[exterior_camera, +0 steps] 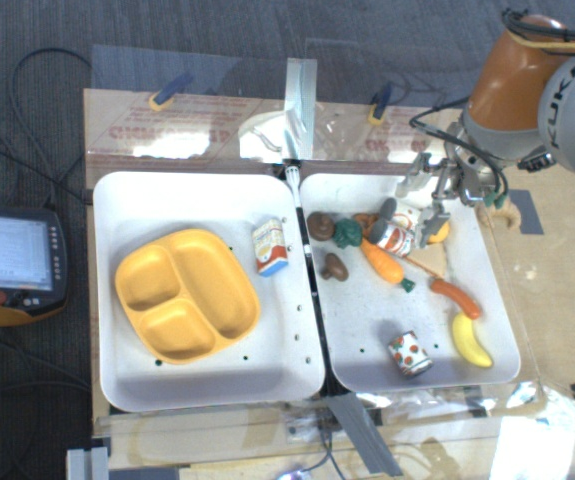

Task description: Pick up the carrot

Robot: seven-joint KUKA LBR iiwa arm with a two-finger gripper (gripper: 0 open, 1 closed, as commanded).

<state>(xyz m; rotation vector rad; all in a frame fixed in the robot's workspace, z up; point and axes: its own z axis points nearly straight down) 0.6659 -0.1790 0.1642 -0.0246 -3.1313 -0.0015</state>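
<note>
lying in the right bin point(497, 298), the carrot point(385, 262) sits near the middle of the upper half, slanted, fat end up-left, thin end with a green tip point(406, 285) down-right. it rests flat on the bin floor.

neighbours: a can point(397, 236) touches or nearly touches its upper side; a green lump point(347, 233) sits just beside the fat end; a small brown piece point(335, 266) lies near on the left; a second orange-red piece point(455, 296) lies to the lower right, apart. a banana point(471, 341) and a second can point(408, 354) sit well clear, lower down. the left bin point(107, 368) holds a yellow tray point(185, 293) and a small carton point(270, 245).

the gripper point(437, 213) hangs over the far right part of the right bin, above and right of the carrot, not touching it. nothing shows between its fingers. whether it is spread wide or drawn narrow cannot be told from this angle.

handling, as a guess: the carrot looks like a toy, plastic, so light, stiff and smooth. likely to roll or squirt out of a pinch on the taper. not fragile.

where to grip: across the mid-body, toward the fatter half, fingers set square to its long axis. the lower-left side is free; the can crowds the upper side, so a finger coming down there may nudge the can or push the carrot. the thin end is clearer but narrower, and gives a poorer hold.
</note>
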